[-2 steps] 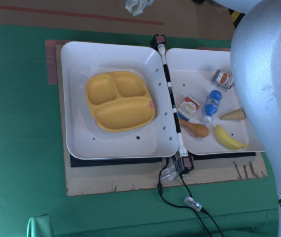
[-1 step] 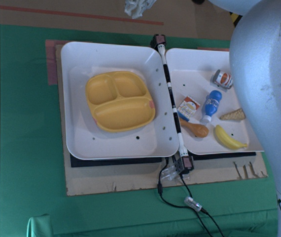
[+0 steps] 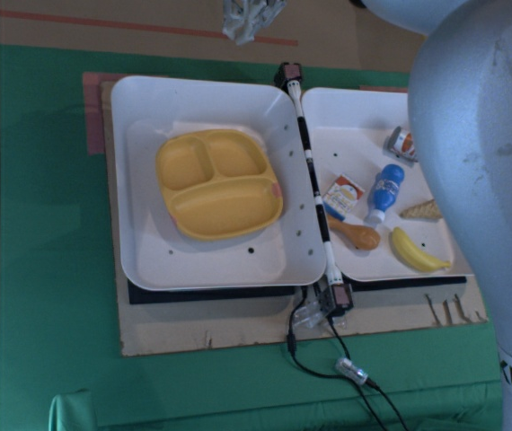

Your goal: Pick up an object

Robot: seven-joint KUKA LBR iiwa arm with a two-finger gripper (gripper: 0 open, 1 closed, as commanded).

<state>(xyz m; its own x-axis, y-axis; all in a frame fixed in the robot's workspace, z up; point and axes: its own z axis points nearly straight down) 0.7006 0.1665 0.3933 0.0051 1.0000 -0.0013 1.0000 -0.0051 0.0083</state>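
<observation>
The yellow divided plate takes up the left bin's middle. The right bin is bare at the back, with toys crowding its front.

Gripper cropped by top edge, perhaps holding something pale; can half behind arm.

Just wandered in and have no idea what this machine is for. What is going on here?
A grey robot arm is meant to pick up an object. Its claw hangs at the top of the view, beyond the bins. The left bin holds a yellow divided plate. The right bin holds a blue bottle, a banana, a drumstick, a small carton and a can.
</observation>
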